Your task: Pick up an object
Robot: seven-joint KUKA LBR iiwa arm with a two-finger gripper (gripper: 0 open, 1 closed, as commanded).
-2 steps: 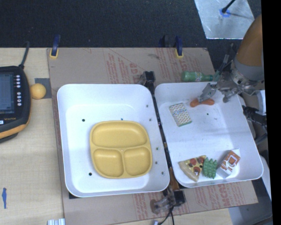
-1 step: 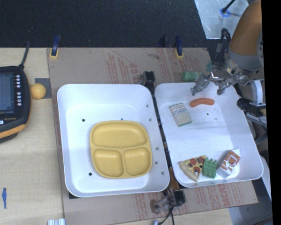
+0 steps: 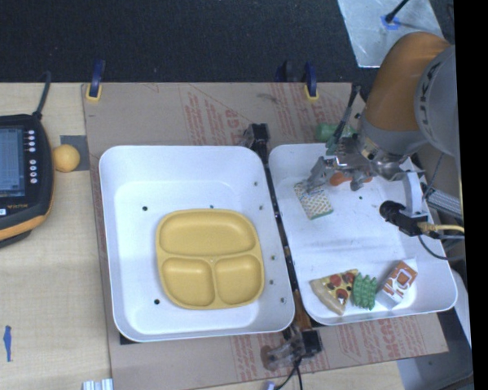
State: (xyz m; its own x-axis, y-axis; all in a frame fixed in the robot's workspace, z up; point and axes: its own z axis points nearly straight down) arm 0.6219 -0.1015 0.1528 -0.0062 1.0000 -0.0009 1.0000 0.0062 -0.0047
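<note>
A brown cardboard sheet (image 3: pixel 182 112) covers the bench, and two shallow white bins sit on it side by side: the left bin (image 3: pixel 120 168) and the right bin (image 3: pixel 433 298). One yellow tray (image 3: pixel 209 257) with three compartments lies in the left bin. The right bin holds four loose things: one patterned grey square pad (image 3: pixel 314 202), one pizza-slice toy (image 3: pixel 335 290), one green bristly toy (image 3: pixel 364 291) and one small red-and-white packet (image 3: pixel 399 281). One teach pendant (image 3: pixel 10 174) rests at the bench's left edge, with one yellow ball (image 3: pixel 66 157) just beside it.

The gripper (image 3: pixel 334 171) hangs over the far part of the right bin, at the end of the grey arm (image 3: pixel 409 83) with its orange band. Whether its jaws are spread or pressed together cannot be told; the metal parts there blur into one another, with a small orange-red patch among them. The square pad lies just below and slightly left of the jaws, very near them, flat on the bin floor; contact is unclear. The pizza slice, green toy and packet lie in a row well apart from the jaws, at the bin's near edge.
</note>
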